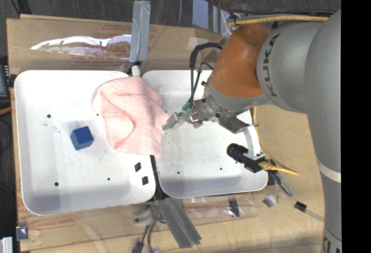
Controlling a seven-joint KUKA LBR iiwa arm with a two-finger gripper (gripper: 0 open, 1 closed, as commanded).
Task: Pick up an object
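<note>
The fingers [171,123] reach to the right edge of the pink cloth [130,114]; how far apart they stand, and whether they pinch any fabric, I cannot tell. Nothing looks lifted, so the pick seems not yet done. At left, a blue block [82,137] lies in the left bin [35,200]; the cloth drapes over the divide. The arm [278,66] reads "KUKA".

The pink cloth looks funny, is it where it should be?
Not quite. The pink cloth lies crumpled in the left bin with its edge draped over the divider between the two bins. The blue block sits neatly inside.
</note>
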